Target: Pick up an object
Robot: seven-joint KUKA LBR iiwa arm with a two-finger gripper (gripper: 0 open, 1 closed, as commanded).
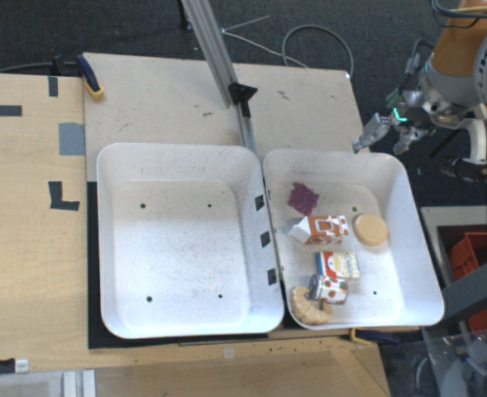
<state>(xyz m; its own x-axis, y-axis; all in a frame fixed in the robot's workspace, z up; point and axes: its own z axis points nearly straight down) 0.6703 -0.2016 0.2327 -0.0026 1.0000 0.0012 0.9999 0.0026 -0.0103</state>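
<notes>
The right bin [408, 213] holds several small items. A purple piece [303, 197] lies near its back. In front of it is a white and orange milk carton [322, 230] on its side, with a round tan biscuit [370, 229] to its right. Closer to the front are a white and red box [337, 265], a small carton [327, 289] and a tan pastry [310, 307] at the front rim. My gripper [385, 135] hangs above the bin's back right corner, off to the right of the items, with its fingers apart and nothing between them.
The left bin [177, 238] stands beside the right one. A metal pole [214, 44] slants down to the gap between the bins. A blue and yellow clamp [89, 76] sits at the board's back left corner. Cables lie on the dark floor behind.
</notes>
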